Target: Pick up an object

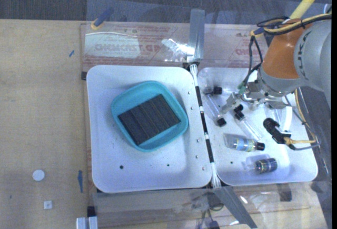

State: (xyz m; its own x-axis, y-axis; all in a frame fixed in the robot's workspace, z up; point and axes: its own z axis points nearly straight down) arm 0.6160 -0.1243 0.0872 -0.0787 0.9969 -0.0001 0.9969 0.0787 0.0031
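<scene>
Near edge: small dark bottle (263,164) lies on its side in the right bin (300,172), free to be taken.
Clear tube (243,144): lies just beyond it, also loose.
Left bin (100,117): holds a teal tray (149,115), well apart from the arm.
Gripper (232,107): low over the right bin's far part, fingers a little apart around nothing, black tips near a small black piece (221,121).
Judgement: it seems placed for a try at the small parts.
</scene>
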